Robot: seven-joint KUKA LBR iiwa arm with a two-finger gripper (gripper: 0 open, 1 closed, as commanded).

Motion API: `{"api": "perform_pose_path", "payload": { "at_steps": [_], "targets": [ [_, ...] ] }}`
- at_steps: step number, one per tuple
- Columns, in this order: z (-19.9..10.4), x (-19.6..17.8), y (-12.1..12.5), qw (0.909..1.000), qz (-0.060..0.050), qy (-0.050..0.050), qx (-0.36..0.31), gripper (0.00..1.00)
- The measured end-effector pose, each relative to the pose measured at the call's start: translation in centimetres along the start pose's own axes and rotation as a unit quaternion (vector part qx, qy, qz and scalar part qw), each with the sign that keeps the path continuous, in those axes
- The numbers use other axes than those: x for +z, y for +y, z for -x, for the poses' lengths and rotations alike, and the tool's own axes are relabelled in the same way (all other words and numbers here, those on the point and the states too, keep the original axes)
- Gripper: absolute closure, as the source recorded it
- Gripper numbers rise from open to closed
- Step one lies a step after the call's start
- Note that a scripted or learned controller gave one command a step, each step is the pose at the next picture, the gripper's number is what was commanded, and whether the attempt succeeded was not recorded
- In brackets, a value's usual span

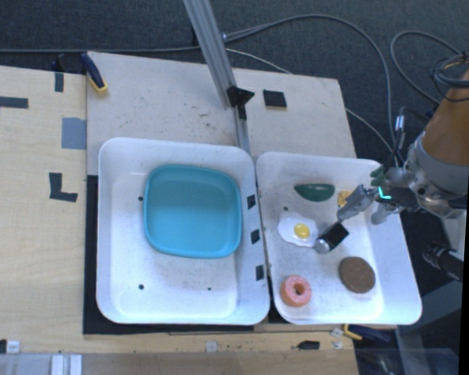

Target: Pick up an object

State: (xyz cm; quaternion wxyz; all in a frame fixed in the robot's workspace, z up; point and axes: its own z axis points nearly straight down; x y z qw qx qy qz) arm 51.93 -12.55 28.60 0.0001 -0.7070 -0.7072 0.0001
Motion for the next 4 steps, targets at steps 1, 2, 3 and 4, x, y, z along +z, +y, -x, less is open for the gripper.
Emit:
{"api": "perform_pose_path", "payload": {
  "at_steps": [1,2,3,4],
  "targets": [
    [0.0,0.0,0.0,1.0,0.0,0.0,0.0,0.0],
    [-0.1,4.3,0.3,1.0,-0.002,0.0,0.0,0.0],
    [0.3,8.7,-0.1,1.0,-0.002,0.0,0.0,0.0],
    [-0.3,13.1,-0.1,1.0,-0.002,0.0,0.0,0.0]
  ]
}}
